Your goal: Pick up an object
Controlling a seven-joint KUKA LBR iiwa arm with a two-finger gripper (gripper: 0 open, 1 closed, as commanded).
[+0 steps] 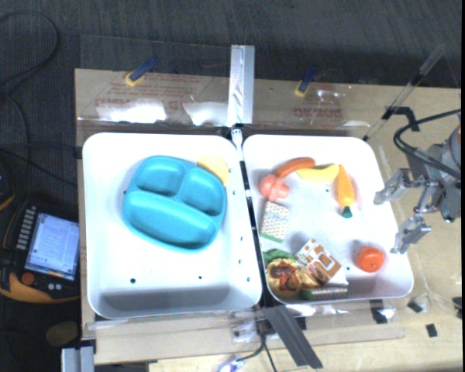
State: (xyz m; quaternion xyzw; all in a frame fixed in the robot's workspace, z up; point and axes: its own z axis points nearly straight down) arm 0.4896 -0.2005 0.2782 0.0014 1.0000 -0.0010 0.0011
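Dark carpet surrounded the desk (139, 91) with its two white bins. Outside the right bin (381, 173), the end effector (405, 211) hung open and empty, so the approach was pending. Next it needed to descend over the nearby tomato (370, 259).

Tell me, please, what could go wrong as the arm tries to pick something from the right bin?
1. The gripper sits outside the right white bin's rim, so a careless descent could strike the wall.
2. The nearest item, the round orange-red toy tomato, may roll away from closing fingers.
3. The flat printed packets and the food-print pack overlap in the front corner, so a grasp there may slip or lift two.
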